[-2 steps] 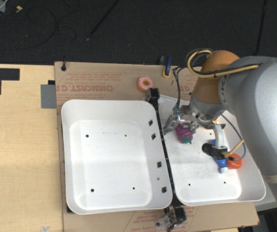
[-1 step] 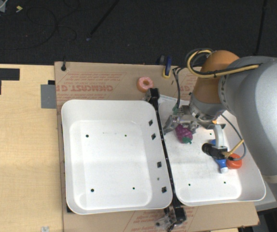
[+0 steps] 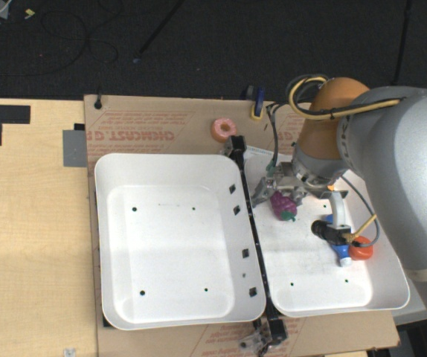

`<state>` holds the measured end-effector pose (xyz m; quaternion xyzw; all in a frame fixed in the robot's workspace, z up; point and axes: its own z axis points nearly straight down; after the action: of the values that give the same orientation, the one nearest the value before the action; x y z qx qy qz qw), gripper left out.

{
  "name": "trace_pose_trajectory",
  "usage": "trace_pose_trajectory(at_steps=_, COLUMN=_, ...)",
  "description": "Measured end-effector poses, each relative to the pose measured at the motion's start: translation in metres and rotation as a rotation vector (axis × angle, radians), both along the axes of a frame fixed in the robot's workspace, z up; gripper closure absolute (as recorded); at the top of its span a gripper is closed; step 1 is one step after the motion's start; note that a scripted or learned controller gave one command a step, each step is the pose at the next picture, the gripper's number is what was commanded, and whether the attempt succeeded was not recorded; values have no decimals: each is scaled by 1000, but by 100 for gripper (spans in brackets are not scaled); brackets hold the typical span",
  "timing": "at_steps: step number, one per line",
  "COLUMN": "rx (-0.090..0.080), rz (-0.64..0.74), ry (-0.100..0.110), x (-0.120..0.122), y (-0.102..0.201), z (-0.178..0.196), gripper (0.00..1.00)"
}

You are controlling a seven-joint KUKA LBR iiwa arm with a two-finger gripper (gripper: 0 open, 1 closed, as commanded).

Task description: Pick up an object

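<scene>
My gripper (image 3: 282, 192) hangs low over the back left part of the right bin (image 3: 325, 296), close to the divider between the bins. It is open, with its fingers spread to either side of a small purple object (image 3: 285, 207). That object lies on the bin floor just below the fingers, and its top is partly hidden by them. Nothing is lifted. An orange object (image 3: 361, 251) and a small blue piece (image 3: 345, 259) lie together towards the bin's right side.
The left bin (image 3: 169, 236) stands beside the right one, and black clips run along their shared rim. Outside the bins, a pink ring (image 3: 224, 129) lies on the cardboard board behind them. A blue clamp (image 3: 257, 103) sits at the board's back edge.
</scene>
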<state>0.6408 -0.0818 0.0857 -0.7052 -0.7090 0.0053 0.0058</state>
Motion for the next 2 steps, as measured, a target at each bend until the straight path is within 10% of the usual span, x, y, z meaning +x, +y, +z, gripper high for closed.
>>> trace_pose_trajectory(at_steps=2, rx=0, rz=-1, ry=-1, x=0, y=-2, z=0, gripper=0)
